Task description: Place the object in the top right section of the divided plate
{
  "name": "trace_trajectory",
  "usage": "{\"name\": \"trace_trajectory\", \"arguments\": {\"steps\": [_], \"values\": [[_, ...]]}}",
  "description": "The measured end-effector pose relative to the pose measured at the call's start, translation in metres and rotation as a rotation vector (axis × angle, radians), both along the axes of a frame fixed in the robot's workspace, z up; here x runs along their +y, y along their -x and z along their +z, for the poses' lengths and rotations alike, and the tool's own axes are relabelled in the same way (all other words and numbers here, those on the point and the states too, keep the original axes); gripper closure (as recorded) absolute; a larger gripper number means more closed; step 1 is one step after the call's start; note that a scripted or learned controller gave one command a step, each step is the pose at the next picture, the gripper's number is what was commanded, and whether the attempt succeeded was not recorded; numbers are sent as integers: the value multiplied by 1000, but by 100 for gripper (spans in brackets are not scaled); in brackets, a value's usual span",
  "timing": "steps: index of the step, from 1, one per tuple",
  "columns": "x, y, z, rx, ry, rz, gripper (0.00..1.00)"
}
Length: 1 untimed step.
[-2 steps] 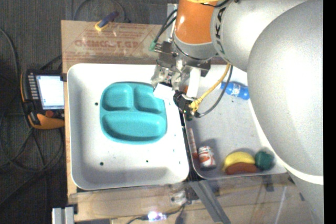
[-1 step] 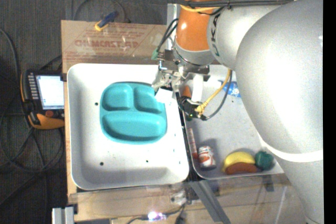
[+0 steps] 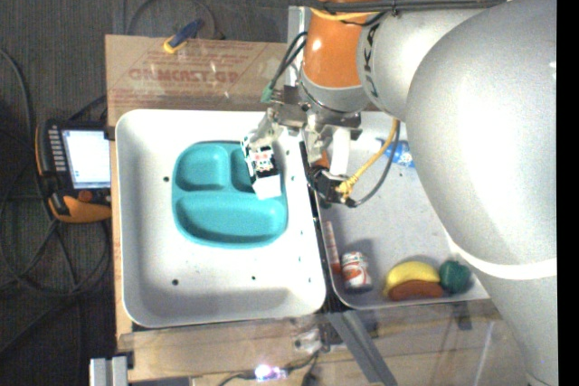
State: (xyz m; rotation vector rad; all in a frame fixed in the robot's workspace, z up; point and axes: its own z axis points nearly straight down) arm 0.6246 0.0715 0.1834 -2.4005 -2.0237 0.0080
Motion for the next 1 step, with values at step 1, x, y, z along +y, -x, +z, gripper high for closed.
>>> {"name": "trace_trajectory", "arguments": {"steps": [1], "values": [[-47,-44,128,-4,2,45,0]]}}
